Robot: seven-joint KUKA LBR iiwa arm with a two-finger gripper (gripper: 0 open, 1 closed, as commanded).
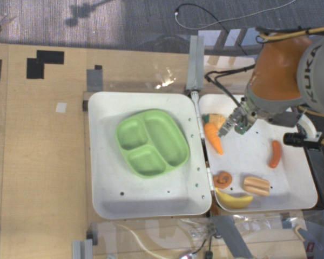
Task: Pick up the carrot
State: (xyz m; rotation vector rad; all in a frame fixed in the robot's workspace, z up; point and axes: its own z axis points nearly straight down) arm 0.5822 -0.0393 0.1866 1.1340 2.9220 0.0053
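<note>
The carrot [213, 137] lies unlifted at about nine o'clock in the right bin [294, 188], by its left wall, while the claw [233, 124] hovers just beside it at two o'clock, its grip impossible to tell, so the pickup is not yet done.

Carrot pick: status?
Gripper low in the right white bin, just right of the orange carrot. Carrot lies flat by the bin's left wall, not gripped. Pale wedge-shaped food piece crowds its top end.
</note>
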